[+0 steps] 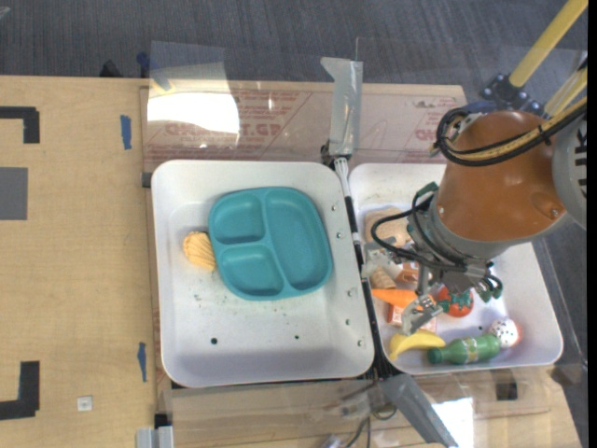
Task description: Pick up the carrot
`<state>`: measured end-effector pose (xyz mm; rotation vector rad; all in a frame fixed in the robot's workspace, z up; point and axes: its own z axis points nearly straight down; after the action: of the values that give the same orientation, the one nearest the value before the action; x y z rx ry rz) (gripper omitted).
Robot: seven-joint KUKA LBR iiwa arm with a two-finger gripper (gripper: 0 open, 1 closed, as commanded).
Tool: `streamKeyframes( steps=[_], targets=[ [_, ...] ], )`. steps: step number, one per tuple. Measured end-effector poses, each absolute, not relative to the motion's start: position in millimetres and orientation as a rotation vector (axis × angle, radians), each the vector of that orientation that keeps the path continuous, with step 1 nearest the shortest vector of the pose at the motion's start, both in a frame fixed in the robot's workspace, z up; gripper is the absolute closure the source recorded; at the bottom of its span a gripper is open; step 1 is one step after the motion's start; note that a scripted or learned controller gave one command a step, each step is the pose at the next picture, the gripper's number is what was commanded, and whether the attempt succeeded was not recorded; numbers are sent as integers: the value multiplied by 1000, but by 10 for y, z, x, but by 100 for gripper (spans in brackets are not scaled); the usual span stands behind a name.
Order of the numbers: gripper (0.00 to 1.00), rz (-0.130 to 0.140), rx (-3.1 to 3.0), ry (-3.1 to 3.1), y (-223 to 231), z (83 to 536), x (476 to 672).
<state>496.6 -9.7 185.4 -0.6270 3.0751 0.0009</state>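
The carrot is a small orange piece lying in the right bin, near the bin's left wall. My gripper hangs low over the bin, just right of the carrot and slightly nearer the front, close beside its right end. The orange wrist and grey arm above hide the middle of the bin. I cannot see anything held.
Around the gripper lie a yellow banana, a green bottle, a white spotted ball, a red piece and other small items. The left bin holds a teal divided plate and a yellow shell-shaped piece.
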Motion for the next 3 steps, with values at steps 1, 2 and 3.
streamKeyframes(
  steps=[1, 2, 3],
  targets=[
    [0, 0, -934, 2997, -221, 1854, 4905],
    [0, -1, -1239, 2880, -205, 1852, 4921],
    [0, -3, -1432, 2789, -381, 1854, 4884]
  ],
)
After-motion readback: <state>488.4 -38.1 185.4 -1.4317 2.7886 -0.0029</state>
